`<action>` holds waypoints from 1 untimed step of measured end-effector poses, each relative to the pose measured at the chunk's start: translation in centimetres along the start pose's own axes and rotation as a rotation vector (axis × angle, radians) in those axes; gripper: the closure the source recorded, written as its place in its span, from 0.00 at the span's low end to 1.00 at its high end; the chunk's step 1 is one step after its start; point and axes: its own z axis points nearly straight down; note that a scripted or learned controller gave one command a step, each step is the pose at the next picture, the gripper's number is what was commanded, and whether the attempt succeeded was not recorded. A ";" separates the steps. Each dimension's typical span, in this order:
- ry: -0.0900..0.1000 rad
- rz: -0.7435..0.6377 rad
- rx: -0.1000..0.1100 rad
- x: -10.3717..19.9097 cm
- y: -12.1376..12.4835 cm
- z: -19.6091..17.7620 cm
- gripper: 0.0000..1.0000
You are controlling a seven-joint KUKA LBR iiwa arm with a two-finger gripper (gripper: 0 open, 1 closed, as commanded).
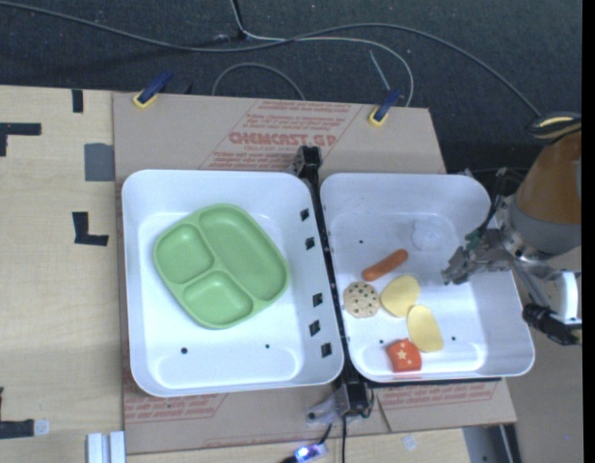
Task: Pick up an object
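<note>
The right bin (471,201) holds an orange carrot-like stick (385,264), a round speckled cookie (361,300), two pale yellow pieces (400,295) (424,328) and a small red-orange block (404,355). A faint clear round thing (430,234) lies near the bin's back. My gripper (458,268) hangs low over the right side of this bin, to the right of the carrot stick and above the yellow pieces. Nothing shows between its fingers. The arm behind it enters from the right.
The left bin (143,258) holds a green three-compartment plate (220,263). A black divider with clips runs between the bins (321,268). Both bins rest on cardboard (278,128) held by yellow and blue clamps. Cables cross the dark floor behind.
</note>
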 end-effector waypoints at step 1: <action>-0.001 0.001 -0.005 0.1 0.2 -4.2 1.00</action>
